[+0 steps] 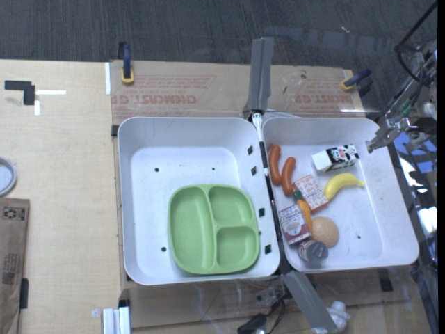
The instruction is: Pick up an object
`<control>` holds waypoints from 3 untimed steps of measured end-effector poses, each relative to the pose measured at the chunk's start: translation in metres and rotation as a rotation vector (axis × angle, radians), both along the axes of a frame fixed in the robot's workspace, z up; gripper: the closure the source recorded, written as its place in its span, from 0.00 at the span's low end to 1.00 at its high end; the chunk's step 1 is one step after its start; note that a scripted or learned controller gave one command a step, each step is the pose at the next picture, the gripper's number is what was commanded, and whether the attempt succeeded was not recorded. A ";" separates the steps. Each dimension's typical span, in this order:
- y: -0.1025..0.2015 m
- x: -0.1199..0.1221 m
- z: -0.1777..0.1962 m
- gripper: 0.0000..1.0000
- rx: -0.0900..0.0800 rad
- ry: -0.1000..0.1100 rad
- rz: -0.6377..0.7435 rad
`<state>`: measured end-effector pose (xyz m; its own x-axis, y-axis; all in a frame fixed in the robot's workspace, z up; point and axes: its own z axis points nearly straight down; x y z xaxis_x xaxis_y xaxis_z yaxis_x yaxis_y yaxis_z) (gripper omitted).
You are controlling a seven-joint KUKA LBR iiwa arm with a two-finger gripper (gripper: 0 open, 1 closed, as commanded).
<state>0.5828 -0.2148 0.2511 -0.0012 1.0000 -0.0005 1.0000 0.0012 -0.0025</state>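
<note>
The gripper [379, 141] is hovering at the right bin's [389, 207] far right rim, its state impossible to tell. A banana [342, 184] is lying inside that bin, beside a milk carton [336, 157].

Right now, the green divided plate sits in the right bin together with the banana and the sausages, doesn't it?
Not quite. The camera view shows the green divided plate alone in the left bin, by its near edge. The banana and the sausages do lie in the right bin, as you said.
</note>
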 end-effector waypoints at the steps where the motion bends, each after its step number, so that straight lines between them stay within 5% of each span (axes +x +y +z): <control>1: -0.007 0.045 -0.100 0.00 0.000 -0.002 0.242; 2: 0.043 0.055 -0.145 0.00 -0.015 -0.023 0.495; 3: 0.042 0.056 -0.135 1.00 -0.016 -0.026 0.493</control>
<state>0.6385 -0.1723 0.1164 -0.4740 0.8803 -0.0223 0.8801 0.4744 0.0188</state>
